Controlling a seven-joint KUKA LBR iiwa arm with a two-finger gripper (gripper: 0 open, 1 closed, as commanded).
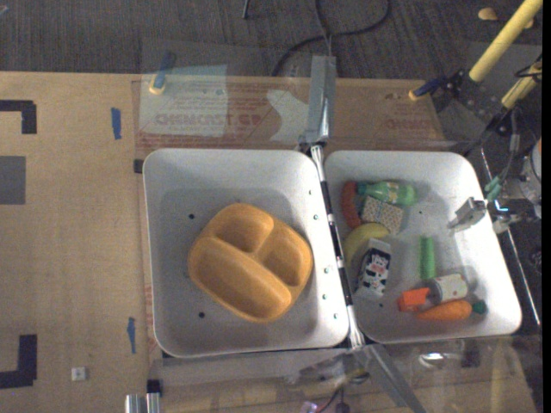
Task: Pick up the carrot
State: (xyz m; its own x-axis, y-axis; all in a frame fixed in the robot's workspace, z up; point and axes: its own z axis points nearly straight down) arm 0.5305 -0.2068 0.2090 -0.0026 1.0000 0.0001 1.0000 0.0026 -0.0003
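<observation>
The carrot (447, 311) lies flat at the near edge of the right bin (495, 304), just beside a small bottle with an orange cap (435, 292). Farther back stand a green stick (427, 257) and a cow-print carton (374, 268). The gripper (470, 212) hovers over the bin's right side; its grip state cannot be told. A yellow divided plate (250, 261) fills the left bin (168, 179).

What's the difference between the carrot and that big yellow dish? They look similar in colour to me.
The carrot is small and slim, tapering to a green end; the yellow dish is far larger, rounded and split into compartments. The carrot lies in the right bin, crowded among other toy foods near its front edge; the dish sits alone in the middle of the left bin. The carrot is deeper orange, the dish more yellow. Both lie flat on a bin floor.
</observation>
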